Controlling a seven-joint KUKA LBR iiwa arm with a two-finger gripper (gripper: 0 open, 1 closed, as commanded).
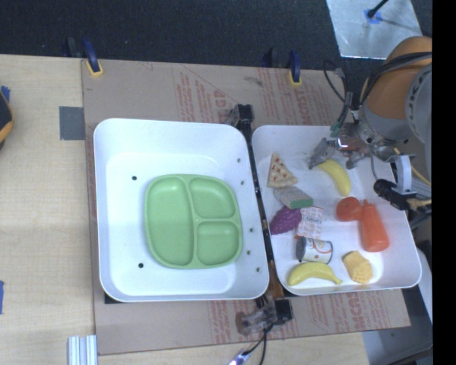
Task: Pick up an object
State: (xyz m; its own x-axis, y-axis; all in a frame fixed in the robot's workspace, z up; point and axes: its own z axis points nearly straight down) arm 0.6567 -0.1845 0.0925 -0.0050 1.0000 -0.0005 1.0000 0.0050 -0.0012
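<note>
Cardboard [175, 90] is covering the bench [30, 204]. A yellow banana [337, 179] is lying in the right bin [395, 276], toward the frame's upper right. The gripper [336, 158] is hovering just above it, fingers standing wide apart and clasping nothing. A pizza slice [280, 172] is sitting to its left (a red tomato [348, 207] below). The left bin [114, 204] is holding a green divided plate [192, 220].

The arm [419, 109] is a smooth, rounded shell of pale grey. A broad orange band [409, 52] curves over it like a dome. Thin black cables [348, 90] loop away from the grey body and run to the gripper [337, 150], a small cluster of silvery-grey metal parts with darker joints and angular, bracket-like edges.
</note>
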